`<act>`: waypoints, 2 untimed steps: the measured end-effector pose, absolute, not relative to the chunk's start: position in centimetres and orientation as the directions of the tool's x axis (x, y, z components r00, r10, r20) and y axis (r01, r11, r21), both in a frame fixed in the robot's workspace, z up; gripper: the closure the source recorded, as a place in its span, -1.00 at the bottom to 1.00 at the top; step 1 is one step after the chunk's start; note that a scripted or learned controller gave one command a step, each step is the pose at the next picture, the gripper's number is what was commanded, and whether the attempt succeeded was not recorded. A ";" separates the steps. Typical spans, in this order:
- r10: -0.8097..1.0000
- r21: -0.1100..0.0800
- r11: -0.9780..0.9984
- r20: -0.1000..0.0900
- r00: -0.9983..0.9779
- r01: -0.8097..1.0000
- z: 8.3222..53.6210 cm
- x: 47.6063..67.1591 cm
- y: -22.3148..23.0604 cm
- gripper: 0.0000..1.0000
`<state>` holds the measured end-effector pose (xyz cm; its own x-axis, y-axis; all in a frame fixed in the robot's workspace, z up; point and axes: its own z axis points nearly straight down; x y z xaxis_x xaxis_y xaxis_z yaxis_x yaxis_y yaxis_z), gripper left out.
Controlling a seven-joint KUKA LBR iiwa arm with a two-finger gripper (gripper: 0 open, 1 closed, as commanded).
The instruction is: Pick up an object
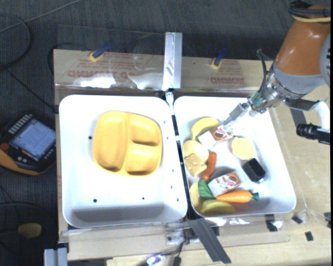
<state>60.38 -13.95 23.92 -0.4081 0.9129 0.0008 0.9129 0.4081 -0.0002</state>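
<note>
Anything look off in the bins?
Nothing looks spilled or broken. The toy food is crowded, pieces overlapping, in the left half of the right bin. The yellow tray sits slightly askew in the left bin. The gripper is down at a small carton.

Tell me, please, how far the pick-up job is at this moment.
Done: the gripper sits low in the right white plastic bin, with its tip by the small red-and-white carton. In hand: nothing that I can see, since the carton lies on the bin floor. Left: grasping and lifting one thing. The orange toy carrot and the black rectangular block also lie there.
</note>
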 end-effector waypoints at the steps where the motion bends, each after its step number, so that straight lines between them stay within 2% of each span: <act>1: 0.807 0.000 0.590 0.001 -0.590 0.807 13.1 63.5 -10.6 -1.00; 2: 0.959 0.009 0.283 -0.003 -0.283 0.959 8.9 64.5 -10.9 -1.00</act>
<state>64.47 -10.94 8.93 -0.2830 0.9591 -0.0034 0.9591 0.2830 0.0089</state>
